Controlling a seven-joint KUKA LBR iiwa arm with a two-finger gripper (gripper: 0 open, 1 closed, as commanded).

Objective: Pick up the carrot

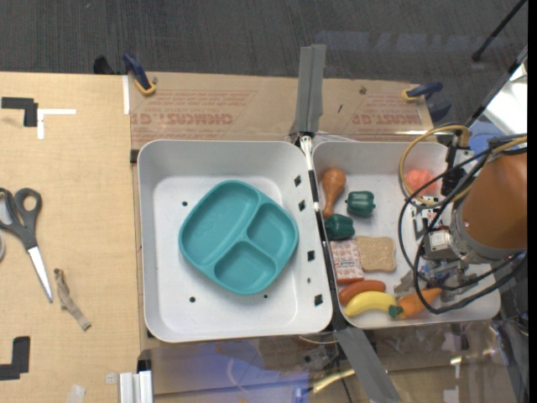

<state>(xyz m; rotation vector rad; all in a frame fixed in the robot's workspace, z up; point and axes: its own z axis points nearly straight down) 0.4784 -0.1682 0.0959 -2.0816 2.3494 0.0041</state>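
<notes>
Probably light, rigid and slick, the carrot (417,303) — toy plastic by the look; best taken across the thick middle, clear of the green top. Lying at the near edge of the right bin (382,154), touching the banana (369,303), right under the gripper (436,280); jaw state impossible to tell behind cables. Alongside: sausage (361,289), toast (376,254), drumstick (333,187), green pepper (360,203). In the left bin (159,225) — a teal divided plate (239,238).

Dark carpet floor (210,15); cardboard-covered bench (67,225); scissors (25,233), perhaps tape scrap.
</notes>
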